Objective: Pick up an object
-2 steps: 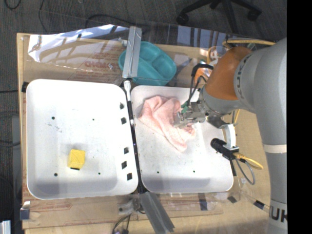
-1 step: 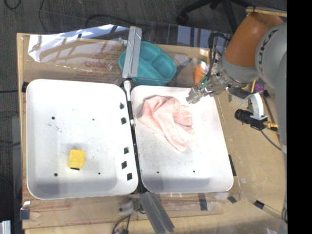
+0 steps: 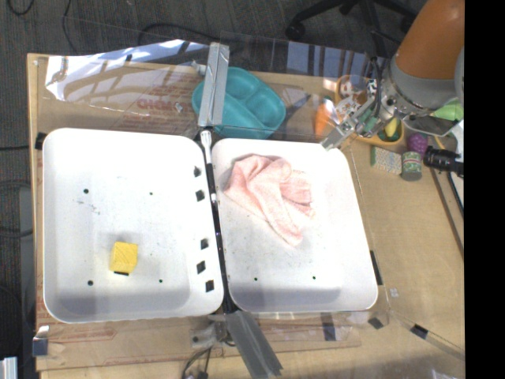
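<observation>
While nothing is yet lifted, you're at the approach step: the small yellow foam block sits low in the left white bin, the crumpled pink cloth runs diagonally across the right bin, and the end effector hovers beyond its far corner, grip state unclear; next you'd descend over the cloth

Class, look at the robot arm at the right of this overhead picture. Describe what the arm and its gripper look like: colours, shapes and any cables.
The arm is bulky and rounded, with a broad orange band above a grey wrist section. Below the wrist sits the gripper, a small metallic grey assembly with thin silvery fingers. Thin wires seem to run along the gripper's body, though it is too small to tell more.
</observation>
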`<state>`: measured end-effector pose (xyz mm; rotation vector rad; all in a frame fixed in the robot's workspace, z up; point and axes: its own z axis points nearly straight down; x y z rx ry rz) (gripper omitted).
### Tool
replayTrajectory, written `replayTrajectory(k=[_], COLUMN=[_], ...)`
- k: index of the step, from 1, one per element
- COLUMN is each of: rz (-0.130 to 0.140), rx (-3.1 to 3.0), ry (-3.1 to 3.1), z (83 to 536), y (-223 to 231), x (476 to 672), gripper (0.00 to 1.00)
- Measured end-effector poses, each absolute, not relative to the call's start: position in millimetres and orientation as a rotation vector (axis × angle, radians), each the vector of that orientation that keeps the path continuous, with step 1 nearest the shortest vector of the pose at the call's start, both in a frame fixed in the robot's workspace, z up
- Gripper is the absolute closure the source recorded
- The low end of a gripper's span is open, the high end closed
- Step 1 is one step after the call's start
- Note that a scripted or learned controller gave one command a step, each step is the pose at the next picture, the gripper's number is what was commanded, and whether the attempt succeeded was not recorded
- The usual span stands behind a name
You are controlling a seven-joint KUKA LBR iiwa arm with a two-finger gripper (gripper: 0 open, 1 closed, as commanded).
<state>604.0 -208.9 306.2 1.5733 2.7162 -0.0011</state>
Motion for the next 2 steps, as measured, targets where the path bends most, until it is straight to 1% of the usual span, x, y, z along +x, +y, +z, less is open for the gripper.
replayTrajectory(k=[1,2], rz=[-0.002,-0.002], rx=[0.614,-0.109], ry=[3.076,3.137], z=[311,334], y=[-191,-170], x=[636.1,641.7], gripper=[1.00,1.00])
